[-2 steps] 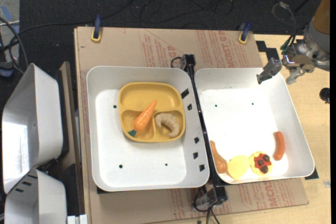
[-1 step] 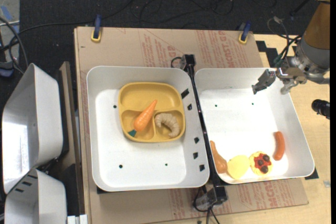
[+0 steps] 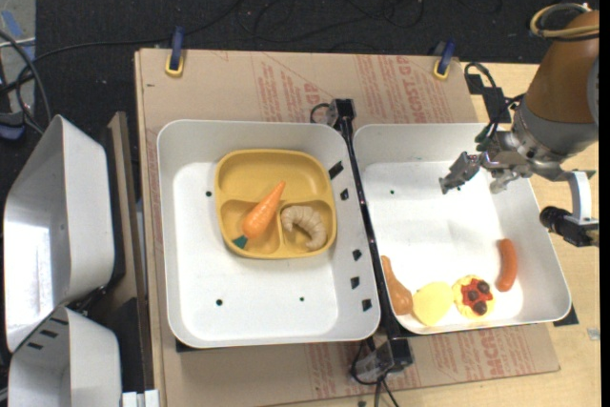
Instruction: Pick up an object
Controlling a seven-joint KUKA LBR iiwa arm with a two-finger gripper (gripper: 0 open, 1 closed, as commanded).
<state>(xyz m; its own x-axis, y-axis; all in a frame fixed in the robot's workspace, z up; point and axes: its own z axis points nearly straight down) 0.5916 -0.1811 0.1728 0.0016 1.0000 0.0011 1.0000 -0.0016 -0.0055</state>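
Hovering over right white bin [image 3: 534, 300], upper right of frame: two-finger gripper [image 3: 481, 169], finger spread unreadable. Orange sausage-shaped toy [image 3: 506, 264] lies lower right, below gripper, long axis near vertical in frame.

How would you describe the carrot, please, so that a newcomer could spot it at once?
Find the left bin, which holds a yellow divided plate. The carrot lies on that plate, slanting across the left compartments with its green end lowest. It is orange and tapered, unlike the pale curled shrimp beside it on the right.
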